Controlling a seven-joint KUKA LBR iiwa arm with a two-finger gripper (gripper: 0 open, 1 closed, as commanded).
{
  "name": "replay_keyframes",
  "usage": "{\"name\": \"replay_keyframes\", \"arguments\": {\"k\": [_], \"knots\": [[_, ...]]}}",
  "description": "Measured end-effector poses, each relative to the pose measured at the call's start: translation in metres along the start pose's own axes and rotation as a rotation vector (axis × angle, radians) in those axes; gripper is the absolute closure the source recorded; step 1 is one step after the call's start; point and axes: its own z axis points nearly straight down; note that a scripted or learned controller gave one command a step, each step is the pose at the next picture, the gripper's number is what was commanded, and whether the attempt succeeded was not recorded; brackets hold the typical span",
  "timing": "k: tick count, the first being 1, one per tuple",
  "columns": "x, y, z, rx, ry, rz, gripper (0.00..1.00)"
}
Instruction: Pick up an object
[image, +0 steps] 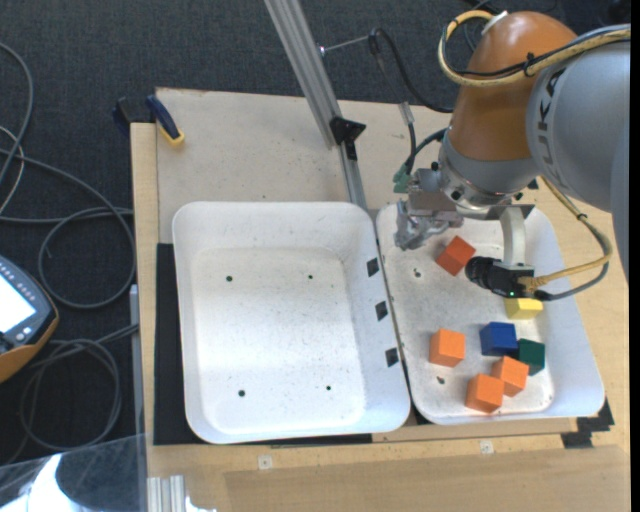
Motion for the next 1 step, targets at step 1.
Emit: {"name": "replay_keyframes", "arguments": {"k": [1], "knots": [[0.0481, 0.0040, 0.0115, 0.004, 0.000, 0.001, 1.00]]}}
